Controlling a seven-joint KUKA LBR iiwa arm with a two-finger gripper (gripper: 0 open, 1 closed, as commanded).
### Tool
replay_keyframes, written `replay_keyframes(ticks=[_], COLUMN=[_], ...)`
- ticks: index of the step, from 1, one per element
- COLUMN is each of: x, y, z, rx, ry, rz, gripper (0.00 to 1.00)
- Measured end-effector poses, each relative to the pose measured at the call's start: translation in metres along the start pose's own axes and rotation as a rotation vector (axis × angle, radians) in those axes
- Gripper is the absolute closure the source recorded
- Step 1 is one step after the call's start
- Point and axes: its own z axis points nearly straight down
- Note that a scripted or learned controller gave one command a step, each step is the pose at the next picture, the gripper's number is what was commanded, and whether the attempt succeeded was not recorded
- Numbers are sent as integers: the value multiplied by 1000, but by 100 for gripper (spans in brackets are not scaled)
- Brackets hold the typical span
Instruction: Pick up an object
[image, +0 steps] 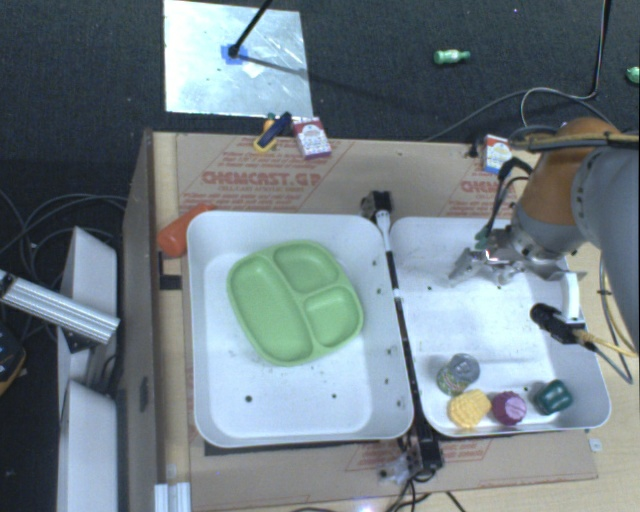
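Leftward, green divided plate (295, 303) is sitting mid left bin (215, 400), bare floor ringing it. Right bin (430, 240) is keeping its middle bare; silver ball (459, 373), yellow piece (469, 408), purple piece (509, 407), teal piece (552, 397) are crowding its near edge. Gripper (488, 262) is hovering over far part, fingers spread, gripping nothing.

Light fell evenly from overhead and the scene was moderately bright. The two shallow white plastic bins (300, 420) looked almost washed out, their rims glowing against the dark carpeted floor (80, 100), which stayed dim toward nine o'clock. A crinkled silvery foil sheet (235, 60) at twelve o'clock threw pale glare. Shadows were soft and short beneath the green three-compartment plastic plate (293, 300). The whole picture was slightly soft and grainy, with small print unreadable.
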Motion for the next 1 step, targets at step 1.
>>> replay_keyframes(ticks=[1], x=[0], y=[1], z=[-12], rx=[-4], ry=[-2], rz=[-3], gripper=[100])
